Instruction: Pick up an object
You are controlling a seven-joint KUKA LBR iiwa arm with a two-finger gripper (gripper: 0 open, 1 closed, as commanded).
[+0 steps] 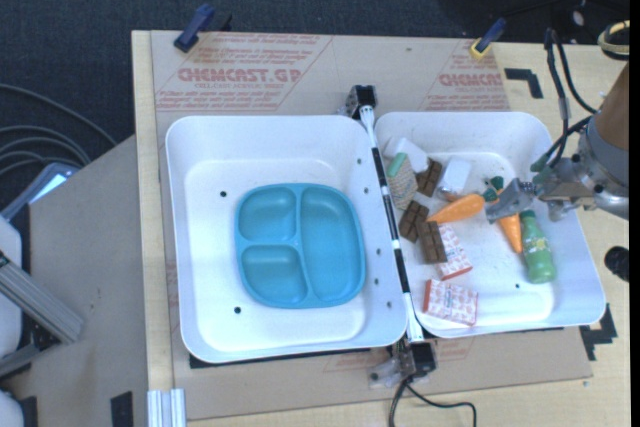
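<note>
My gripper (512,198) reaches in from the right and hangs low over the middle of the right bin (575,305). It sits at the right end of an orange carrot (458,209) and just above a second orange piece (511,233). A green bottle (538,253) lies right below it. I see nothing clearly held.
The right bin also holds several brown chocolate bars (432,242), two red-and-white packets (450,301), a white box (456,173) and a small bottle (400,171). In the left bin (190,215) lies a blue divided plate (300,243). Black cables run along the right edge.
</note>
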